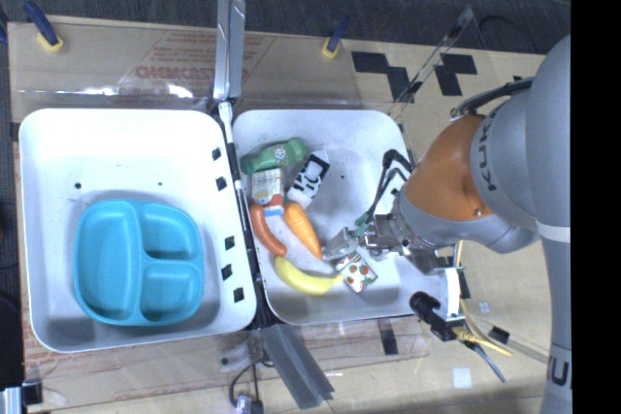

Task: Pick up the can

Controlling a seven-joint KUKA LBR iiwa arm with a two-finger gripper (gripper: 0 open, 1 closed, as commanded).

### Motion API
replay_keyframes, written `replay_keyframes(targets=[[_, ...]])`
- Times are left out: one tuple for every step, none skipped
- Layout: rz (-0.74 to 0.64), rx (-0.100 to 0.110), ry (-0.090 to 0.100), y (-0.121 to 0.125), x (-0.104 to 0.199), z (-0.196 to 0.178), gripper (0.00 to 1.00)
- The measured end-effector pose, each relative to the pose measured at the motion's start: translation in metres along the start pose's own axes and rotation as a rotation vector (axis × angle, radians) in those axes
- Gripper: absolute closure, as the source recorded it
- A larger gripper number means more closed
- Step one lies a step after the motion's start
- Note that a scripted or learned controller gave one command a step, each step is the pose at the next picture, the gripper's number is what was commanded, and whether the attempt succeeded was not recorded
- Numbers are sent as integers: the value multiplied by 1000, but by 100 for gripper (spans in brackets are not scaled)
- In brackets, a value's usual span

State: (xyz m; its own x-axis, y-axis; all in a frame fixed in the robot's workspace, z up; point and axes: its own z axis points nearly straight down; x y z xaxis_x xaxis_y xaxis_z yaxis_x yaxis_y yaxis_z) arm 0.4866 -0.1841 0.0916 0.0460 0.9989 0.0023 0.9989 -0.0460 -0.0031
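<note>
Two bins share the tabletop; the can (277, 156) lies on its side just above the carrot (302, 228) in the right bin (388, 298). Light, stiff, slippery: grip across its round body. Whether the hand (342, 247) is apart or together, I cannot tell.

The grey arm (505, 179) reaches in from the right, its pincer (351, 247) low at its tip.

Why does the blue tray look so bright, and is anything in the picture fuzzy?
In the camera view, light from above falls evenly on the blue tray, with soft shadow along the left bin's lower wall; the clear plastic sheet behind the bins shows whitish glare; the pincer and the small things near the banana look slightly blurred and hard to make out.
</note>
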Motion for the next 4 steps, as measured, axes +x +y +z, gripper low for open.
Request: replay_keyframes(targets=[[-5, 1, 0, 0, 0, -9, 100], [-5, 1, 0, 0, 0, -9, 0], [-208, 1, 0, -9, -18, 0, 0], [-89, -2, -2, -9, -24, -63, 0]])
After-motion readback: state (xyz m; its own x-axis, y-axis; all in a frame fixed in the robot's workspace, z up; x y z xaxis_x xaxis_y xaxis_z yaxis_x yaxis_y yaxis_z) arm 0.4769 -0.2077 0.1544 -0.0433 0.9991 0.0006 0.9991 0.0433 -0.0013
